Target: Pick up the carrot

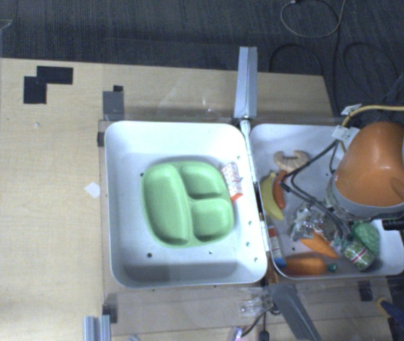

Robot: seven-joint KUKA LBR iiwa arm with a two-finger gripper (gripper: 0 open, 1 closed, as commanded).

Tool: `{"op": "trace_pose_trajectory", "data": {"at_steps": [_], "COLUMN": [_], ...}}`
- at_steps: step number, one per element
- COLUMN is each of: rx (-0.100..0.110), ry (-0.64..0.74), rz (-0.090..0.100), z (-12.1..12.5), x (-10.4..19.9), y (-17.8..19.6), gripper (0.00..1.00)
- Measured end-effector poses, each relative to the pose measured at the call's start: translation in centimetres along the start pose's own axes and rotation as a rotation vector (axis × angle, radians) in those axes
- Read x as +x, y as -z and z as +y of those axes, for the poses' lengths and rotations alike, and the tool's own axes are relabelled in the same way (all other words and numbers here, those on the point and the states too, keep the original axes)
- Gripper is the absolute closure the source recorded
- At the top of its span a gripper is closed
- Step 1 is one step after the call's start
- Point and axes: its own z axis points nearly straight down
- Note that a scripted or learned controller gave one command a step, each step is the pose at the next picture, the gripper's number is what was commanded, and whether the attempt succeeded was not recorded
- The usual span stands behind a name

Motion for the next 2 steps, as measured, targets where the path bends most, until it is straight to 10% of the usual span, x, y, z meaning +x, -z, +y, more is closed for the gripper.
{"op": "trace_pose_trajectory", "data": {"at_steps": [1,2], "rx": [0.0,-0.003], "ry": [0.0,0.0], "rz": [0.0,-0.009], "z": [0.0,0.2], "x": [0.0,-0.3], "y": [0.0,1.2], "gripper": [0.0,1.0]}}
